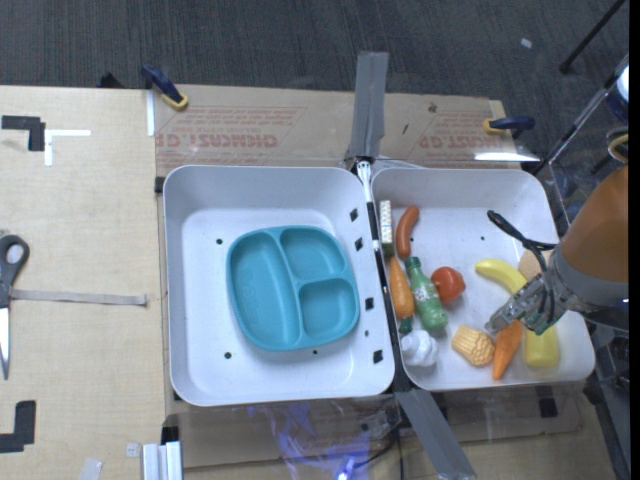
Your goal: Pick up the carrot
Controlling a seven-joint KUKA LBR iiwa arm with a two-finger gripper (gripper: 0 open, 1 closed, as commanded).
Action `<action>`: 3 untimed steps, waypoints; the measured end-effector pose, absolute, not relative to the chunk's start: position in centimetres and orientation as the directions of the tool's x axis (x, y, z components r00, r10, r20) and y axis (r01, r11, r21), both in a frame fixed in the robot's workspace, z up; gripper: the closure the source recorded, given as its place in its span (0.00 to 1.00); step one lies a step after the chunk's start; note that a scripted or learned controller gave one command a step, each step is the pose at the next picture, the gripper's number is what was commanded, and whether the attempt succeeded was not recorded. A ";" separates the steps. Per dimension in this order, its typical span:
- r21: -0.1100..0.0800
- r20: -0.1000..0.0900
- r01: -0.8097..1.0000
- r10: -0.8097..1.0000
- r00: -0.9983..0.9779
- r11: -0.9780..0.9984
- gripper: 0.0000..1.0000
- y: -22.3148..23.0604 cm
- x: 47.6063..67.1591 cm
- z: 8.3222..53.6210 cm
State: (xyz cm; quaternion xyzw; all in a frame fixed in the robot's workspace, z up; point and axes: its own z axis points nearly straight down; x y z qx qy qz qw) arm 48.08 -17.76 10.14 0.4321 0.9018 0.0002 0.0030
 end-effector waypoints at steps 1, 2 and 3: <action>0.002 -0.001 0.878 0.878 -0.479 0.479 1.00 -12.5 47.9 9.2; 0.002 -0.001 0.878 0.878 -0.478 0.478 0.00 -12.5 47.9 9.2; 0.003 -0.005 0.756 0.756 -0.654 0.654 0.00 -14.7 47.9 9.3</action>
